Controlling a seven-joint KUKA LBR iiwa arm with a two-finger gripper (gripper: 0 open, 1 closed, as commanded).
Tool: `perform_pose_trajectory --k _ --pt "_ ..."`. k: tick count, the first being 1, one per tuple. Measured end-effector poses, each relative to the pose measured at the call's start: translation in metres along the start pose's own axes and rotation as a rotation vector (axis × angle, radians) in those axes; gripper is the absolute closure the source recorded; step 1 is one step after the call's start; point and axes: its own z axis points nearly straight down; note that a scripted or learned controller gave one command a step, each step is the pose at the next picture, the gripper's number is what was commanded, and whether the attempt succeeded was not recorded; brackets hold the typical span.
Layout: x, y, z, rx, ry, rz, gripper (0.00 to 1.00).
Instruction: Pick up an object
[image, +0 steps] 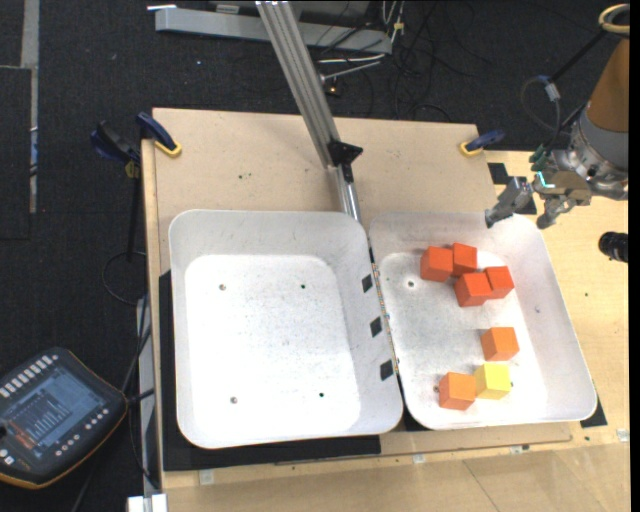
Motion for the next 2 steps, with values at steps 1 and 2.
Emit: perform_pose_trajectory --k 1,2 --pt "0.0 0.001 -0.003 -0.004 -0.002 -0.002 0.0" --pt "-0.007 -0.001 0.044 0.0 -0.001 0.003 0.0"
